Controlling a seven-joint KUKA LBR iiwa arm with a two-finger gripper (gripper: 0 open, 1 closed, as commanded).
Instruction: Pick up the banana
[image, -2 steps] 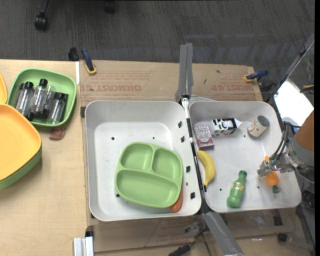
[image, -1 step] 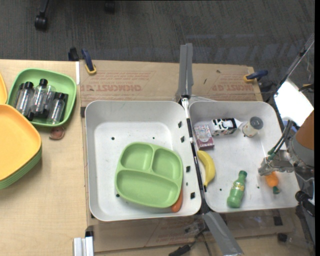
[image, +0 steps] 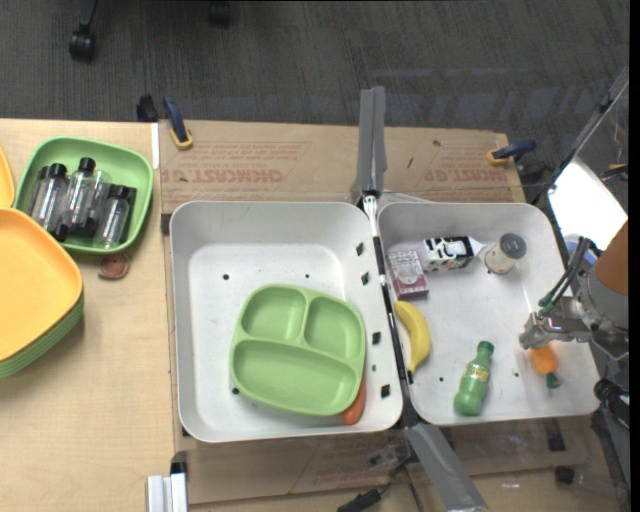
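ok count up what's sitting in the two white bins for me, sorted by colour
Green: 2, the divided plate and the bottle
Yellow: 1, the banana
Orange: 2, a piece peeking from under the plate and a small item by the tool
Pink: 1, the packet
Black and white: 1, the toy
Grey and cream: 1, the round object
Total: 8

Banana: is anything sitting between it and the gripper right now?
The green bottle lies just below a straight line from the gripper at the right bin's right edge to the banana by its left wall. A small orange thing sits under the gripper.
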